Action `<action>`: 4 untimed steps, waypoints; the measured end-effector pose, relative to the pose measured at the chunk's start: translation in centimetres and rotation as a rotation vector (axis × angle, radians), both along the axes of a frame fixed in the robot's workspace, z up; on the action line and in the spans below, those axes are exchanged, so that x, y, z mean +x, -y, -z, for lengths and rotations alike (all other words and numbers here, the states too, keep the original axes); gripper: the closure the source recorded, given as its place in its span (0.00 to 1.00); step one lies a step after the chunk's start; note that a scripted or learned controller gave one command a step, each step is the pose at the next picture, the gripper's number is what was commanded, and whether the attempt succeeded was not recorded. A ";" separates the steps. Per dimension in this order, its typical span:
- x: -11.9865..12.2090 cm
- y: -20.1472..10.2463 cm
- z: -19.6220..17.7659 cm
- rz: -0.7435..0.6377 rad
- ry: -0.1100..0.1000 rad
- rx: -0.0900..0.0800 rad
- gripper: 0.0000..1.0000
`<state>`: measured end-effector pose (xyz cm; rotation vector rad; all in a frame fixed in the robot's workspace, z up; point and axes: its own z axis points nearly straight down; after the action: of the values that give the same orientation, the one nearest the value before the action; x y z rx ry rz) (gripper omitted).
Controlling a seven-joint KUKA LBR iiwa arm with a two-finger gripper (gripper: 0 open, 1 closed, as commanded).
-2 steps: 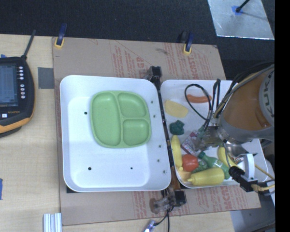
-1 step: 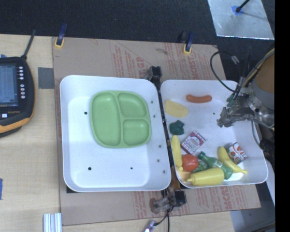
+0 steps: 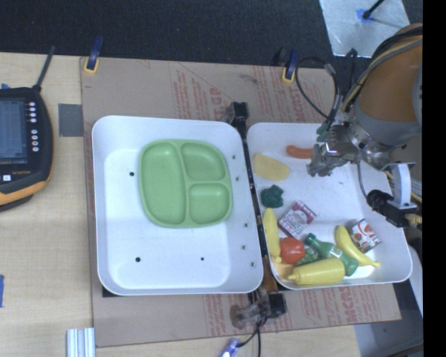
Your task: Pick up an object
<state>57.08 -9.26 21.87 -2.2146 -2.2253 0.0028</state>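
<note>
Pincer (image 3: 321, 162): I see it low over the right bin (image 3: 401, 274), beside the orange carrot (image 3: 299, 152); clenched or released, I cannot tell. Arm (image 3: 390, 88): enters from right, wrist angled down-left. Toy foods heaped at bin's near edge.

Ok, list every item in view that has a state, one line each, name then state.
gripper: hovering over the right bin's far end, nothing visibly between its fingers
green divided plate: lying flat in the left bin, compartments bare
right bin: holding toy food piled at its near end
yellow banana: lying among the pile
handheld screen unit: on the bench at left, display lit
</note>
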 end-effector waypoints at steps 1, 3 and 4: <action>0.0 0.0 0.0 0.000 0.000 0.000 0.00; -3.6 4.5 12.8 0.001 -0.003 -0.001 0.00; 8.6 6.0 12.6 0.001 0.001 0.000 0.00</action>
<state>65.66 -15.25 9.29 -2.2171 -2.2247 0.0017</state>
